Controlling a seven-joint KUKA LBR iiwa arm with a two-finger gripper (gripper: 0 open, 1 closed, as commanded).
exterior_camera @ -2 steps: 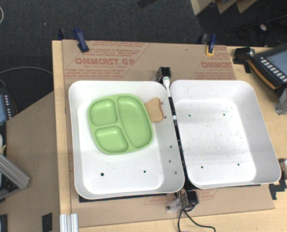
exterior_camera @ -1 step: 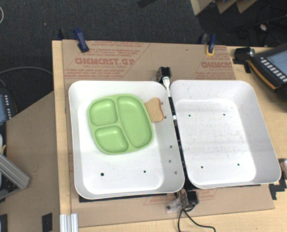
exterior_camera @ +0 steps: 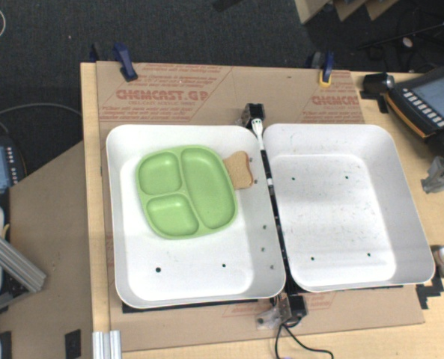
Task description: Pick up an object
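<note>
Two white bins side by side on the worktop [exterior_camera: 94,200], clamped flat for easy reach. In the left bin [exterior_camera: 132,268]: a green divided plate [exterior_camera: 186,191], and touching its right rim a tan slice of bread [exterior_camera: 240,170], both free to grab. Right bin [exterior_camera: 341,268] bare. State of jaws: cannot tell.

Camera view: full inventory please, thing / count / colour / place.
bins: 2, white, side by side on the bench
divided plate: 1, green, three compartments, upper part of the left bin
flat piece: 1, tan, left bin, touching the plate's right edge; what it is, cannot tell
clamps: 2, blue, far edge of the board
board: 1, brown with red print, under the bins
pendant: 1, dark with a screen, right of the bench
</note>
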